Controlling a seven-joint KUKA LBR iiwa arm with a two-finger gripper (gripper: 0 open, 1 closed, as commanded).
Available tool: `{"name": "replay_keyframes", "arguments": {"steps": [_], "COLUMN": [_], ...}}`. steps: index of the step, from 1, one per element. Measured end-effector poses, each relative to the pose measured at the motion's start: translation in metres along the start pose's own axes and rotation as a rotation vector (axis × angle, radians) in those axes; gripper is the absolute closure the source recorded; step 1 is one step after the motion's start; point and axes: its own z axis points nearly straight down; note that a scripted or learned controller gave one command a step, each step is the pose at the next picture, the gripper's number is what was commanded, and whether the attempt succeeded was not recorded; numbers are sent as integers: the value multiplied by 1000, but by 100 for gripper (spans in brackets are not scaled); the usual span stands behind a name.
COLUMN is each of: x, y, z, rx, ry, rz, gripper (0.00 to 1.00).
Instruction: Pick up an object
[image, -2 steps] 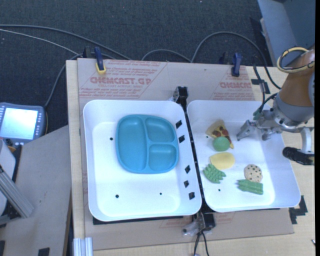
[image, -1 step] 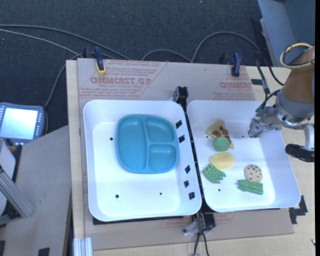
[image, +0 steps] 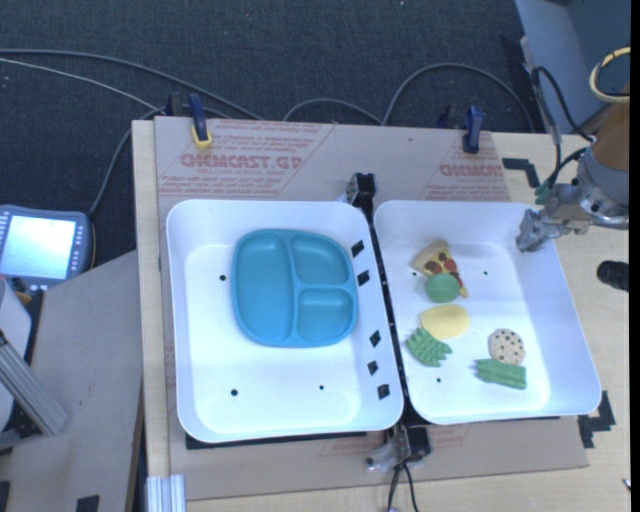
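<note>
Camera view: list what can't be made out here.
- Gripper: small and blurred at the right bin's far corner; finger state unreadable.
- Arm: cut off by the right edge.
- Green ball: overlaps the pizza slice, hiding its near end.

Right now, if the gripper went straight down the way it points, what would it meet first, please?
Probably the right bin at its bare upper right corner, since the gripper hangs there, clear of the toy food; depth is hard to judge.
</note>
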Motion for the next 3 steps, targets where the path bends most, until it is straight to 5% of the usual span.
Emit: {"name": "replay_keyframes", "arguments": {"steps": [2, 3], "x": [4, 44], "y": [2, -16], "z": [-97, -88], "rx": [0, 10], "ry": [0, 5], "rz": [-1, -3], "gripper": [100, 100]}}
